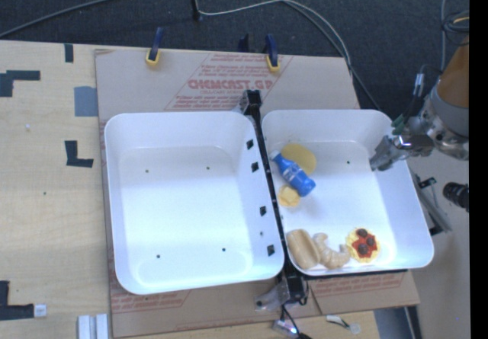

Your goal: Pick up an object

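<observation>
1. claw point(383, 156) first: the grey two-finger gripper sits at the right rim of the right-hand shallow white plastic bin point(358, 124), reaching in from the right, and nothing shows between its tips.
2. whether it is apart or together, i cannot tell; the tip is small and dark against the rim.
3. up the arm, the grey wrist point(427, 135) leads back to the orange band point(457, 78) at the picture's right edge.
4. out into that bin: a blue plastic bottle-shaped toy point(295, 174) lies tilted near the left wall, well apart from the claw.
5. touching it above, a round yellow disc-shaped piece point(301, 155); just below it, a smaller yellow lump point(289, 196).
6. down at the front wall, a tan bread-like toy point(303, 248) lies against a pale beige knobbly piece point(329, 254).
7. beside those, a small yellow round tart-like toy with red and dark dots point(364, 244) sits in the front right corner.
8. across the black divider point(263, 177), the left-hand shallow white bin point(183, 200) lies side by side with the first.
9. both bins rest on a brown cardboard sheet with red lettering point(221, 82), pinned at the far edge by two blue-and-yellow clamps point(155, 48).
</observation>
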Robot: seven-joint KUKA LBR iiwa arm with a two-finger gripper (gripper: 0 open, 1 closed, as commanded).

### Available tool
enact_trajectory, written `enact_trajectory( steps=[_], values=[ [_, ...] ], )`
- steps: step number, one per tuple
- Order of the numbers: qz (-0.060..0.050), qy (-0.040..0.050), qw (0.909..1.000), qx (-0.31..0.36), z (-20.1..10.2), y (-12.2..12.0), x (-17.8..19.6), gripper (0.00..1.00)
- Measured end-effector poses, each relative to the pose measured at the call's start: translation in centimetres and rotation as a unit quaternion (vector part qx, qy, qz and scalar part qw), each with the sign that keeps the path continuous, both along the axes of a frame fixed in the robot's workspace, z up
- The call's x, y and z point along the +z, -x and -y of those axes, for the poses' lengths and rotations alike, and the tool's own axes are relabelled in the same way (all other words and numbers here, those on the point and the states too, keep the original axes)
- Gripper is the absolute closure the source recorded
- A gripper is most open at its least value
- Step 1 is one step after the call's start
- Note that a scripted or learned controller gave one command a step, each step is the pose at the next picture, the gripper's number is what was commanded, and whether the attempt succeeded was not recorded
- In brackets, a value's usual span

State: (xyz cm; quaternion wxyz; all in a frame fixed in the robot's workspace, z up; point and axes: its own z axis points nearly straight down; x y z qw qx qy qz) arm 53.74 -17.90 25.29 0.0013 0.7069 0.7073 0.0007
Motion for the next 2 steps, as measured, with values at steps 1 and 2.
enact_trajectory(
  steps=[1, 2],
  values=[
    [-0.002, -0.0010, 1.0000, 0.002, -5.2, -0.8, 0.4, 1.00],
    [-0.002, -0.0008, 1.0000, 0.002, -10.2, -2.9, 0.7, 1.00]
  ],
)
